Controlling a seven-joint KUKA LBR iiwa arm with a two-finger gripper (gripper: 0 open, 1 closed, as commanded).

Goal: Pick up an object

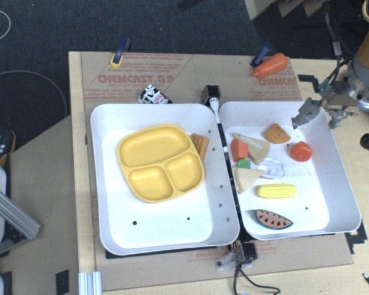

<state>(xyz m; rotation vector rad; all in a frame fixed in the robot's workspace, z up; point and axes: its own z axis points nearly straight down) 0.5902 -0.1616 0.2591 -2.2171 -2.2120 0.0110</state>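
**Inspector A:** Status of the pick, near to far, please.

**Inspector B:** Nearest in the right bin (347,204) lies a watermelon slice (273,219), then a corn cob (277,191), both flat on the bin floor and untouched. Beyond them sit a pale wedge (246,178), a red block (238,149), a tomato (301,151) and a brown bread piece (276,133). The left bin (104,183) carries a yellow divided plate (160,163).

**Inspector A:** And the gripper?

**Inspector B:** The gripper (320,112) hangs over the far right corner of the right bin, above and just beyond the tomato and bread piece. Its fingers stand apart, with nothing between them.

**Inspector A:** Progress?

**Inspector B:** In my judgement, nothing is picked. Every object rests in its bin. Descent, closing and lift all remain; the tomato or bread piece looks the likeliest target.
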